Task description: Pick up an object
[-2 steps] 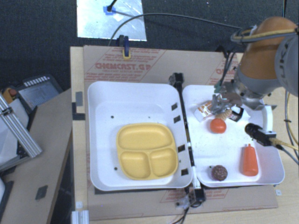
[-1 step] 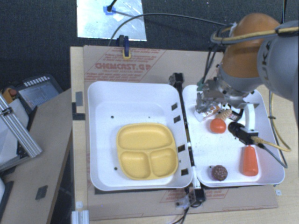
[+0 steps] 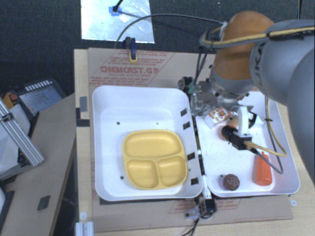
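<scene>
Reaching in from the right, my hand (image 3: 231,113) hangs low over the right bin (image 3: 290,181), near a small orange-and-white packet (image 3: 218,115). An orange carrot (image 3: 263,170) and a brown ball (image 3: 230,182) lie toward the near rim. A yellow divided tray (image 3: 154,158) sits in the left bin (image 3: 106,132).

High, slanted overhead view of a bench with two white bins.

One fixed camera looks down from above and slightly in front, so the far bench edge sits toward the top. The left bin (image 3: 106,146) and right bin (image 3: 285,181) both fit in frame at middle distance. The arm (image 3: 275,58) enters from the right, close to the lens and large.
</scene>
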Motion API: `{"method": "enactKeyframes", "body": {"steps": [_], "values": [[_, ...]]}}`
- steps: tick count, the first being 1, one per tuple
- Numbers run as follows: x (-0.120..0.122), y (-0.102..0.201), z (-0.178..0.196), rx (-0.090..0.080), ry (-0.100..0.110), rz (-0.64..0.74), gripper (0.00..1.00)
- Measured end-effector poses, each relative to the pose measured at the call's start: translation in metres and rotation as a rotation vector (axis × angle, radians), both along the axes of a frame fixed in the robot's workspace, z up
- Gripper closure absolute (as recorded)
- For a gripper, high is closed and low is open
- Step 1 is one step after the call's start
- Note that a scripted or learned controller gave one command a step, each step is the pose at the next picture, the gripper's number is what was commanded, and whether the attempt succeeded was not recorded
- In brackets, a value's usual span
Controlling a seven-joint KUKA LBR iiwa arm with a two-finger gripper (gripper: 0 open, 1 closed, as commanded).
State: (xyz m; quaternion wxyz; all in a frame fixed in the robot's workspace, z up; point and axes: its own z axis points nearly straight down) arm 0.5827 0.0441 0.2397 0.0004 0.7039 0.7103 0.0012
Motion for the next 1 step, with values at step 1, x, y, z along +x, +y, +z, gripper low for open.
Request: {"method": "enactKeyframes", "body": {"steps": [1], "values": [[-0.0012, 0.0422, -0.0136, 0.000, 0.002, -0.001, 1.00]]}}
